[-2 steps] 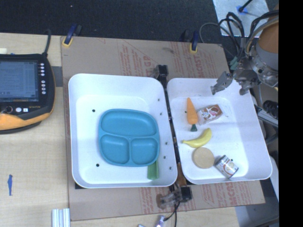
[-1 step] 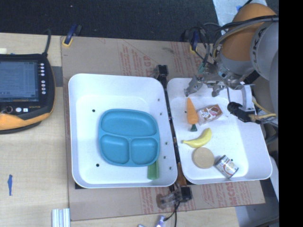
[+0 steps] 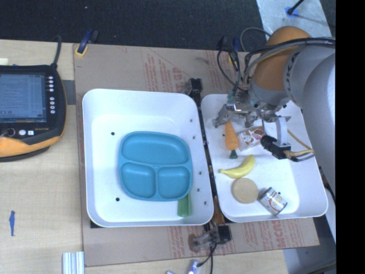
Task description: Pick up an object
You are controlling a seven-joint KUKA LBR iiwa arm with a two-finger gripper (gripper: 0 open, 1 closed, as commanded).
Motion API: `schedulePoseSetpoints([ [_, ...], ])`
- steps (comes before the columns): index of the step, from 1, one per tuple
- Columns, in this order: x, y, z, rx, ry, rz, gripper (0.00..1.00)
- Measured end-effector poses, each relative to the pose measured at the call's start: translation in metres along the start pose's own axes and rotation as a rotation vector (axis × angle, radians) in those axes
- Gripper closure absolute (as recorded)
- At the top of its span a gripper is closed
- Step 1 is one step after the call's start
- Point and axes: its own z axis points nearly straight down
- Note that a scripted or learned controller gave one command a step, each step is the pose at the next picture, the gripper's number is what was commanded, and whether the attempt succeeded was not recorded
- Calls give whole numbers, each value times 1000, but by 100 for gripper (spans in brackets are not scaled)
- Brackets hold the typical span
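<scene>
1. Wooden table (image 3: 40, 210) under a cardboard sheet, dark floor beyond; two white bins side by side on the sheet.
2. Likely target: orange carrot-like toy (image 3: 230, 137), lying in the right bin (image 3: 311, 207) near its far left corner, directly under the gripper (image 3: 244, 114).
3. Probably light, stiff and smooth plastic, so apt to slip; best pinched across the thicker middle rather than the tapered end.
4. Gripper state: cannot tell, too cluttered with cables and metal parts to read.
5. Touching or just beside the carrot: a small crinkly packet (image 3: 251, 138), red and white, printing too small to read.
6. Nearer the camera: a yellow banana (image 3: 240, 167), a tan round disc (image 3: 245, 190), and a small silver can (image 3: 272, 200) on its side, label unreadable.
7. Left bin (image 3: 94, 113): a blue divided plate (image 3: 155, 165) and a green piece (image 3: 183, 206) at its near edge.
8. Faint red lettering on the cardboard, not legible.
9. Far left: a control pendant (image 3: 25, 110) with a lit screen, text illegible.
</scene>
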Motion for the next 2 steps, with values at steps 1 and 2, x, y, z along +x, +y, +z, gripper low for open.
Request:
schedulePoseSetpoints([
  [1, -3, -15, -1, -1, 0, 0, 0],
  [2, -4, -15, -11, 1, -1, -1, 100],
])
